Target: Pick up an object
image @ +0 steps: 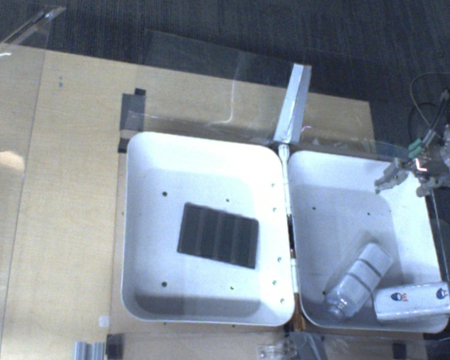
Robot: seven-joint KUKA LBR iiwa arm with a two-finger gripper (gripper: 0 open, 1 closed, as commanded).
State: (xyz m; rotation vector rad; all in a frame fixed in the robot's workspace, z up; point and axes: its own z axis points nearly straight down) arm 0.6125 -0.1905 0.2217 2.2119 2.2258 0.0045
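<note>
Currently the end effector (408,172) hovers at the right bin's (331,198) 1 o'clock corner, grip state unreadable. The bottle (358,279) and white tube (412,303) lie at 5 o'clock, likely targets.

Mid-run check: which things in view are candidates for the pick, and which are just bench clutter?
Job:
- gripper, over the right bin's far right corner
- clear plastic bottle, lying in the right bin
- white tube-shaped item, beside the bottle
- dark ribbed pad, flat in the left bin

Lying about:
- metal post behind the bins
- cables, far right
</note>
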